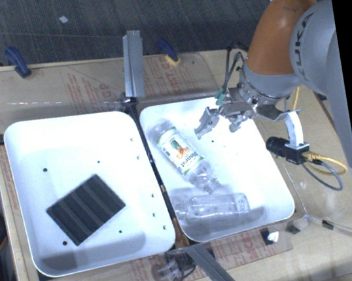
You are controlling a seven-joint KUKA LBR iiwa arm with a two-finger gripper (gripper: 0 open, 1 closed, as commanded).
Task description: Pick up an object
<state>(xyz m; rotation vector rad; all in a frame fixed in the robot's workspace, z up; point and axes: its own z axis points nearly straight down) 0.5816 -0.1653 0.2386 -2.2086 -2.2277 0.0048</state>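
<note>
Two white bins side by side on the bench: left bin (23,137), right bin (269,178).

In the right bin, a clear bottle (181,152) with a white, green and orange label, lying flat, running from 11 o'clock down toward 5 o'clock across the bin's left half, cap end toward the lower right. Just below it, at the bin's 6 o'clock, a second clear bottle (212,207), unlabelled, lying crosswise along the near wall. The two nearly touching where the labelled one's neck meets the other's side.

In the left bin, a dark ribbed slab (85,209), lying flat at about 7 o'clock of the bin's centre, turned at a slant.

Arm (292,39) reaching in from 3 o'clock, orange band above the wrist. Gripper (218,120) over the right bin's upper part, at about 1 o'clock of the labelled bottle, near it but apart. Fingers spread apart, nothing between them.

Blue clamps (16,61) at the bench's far edge, 12 o'clock side.
</note>
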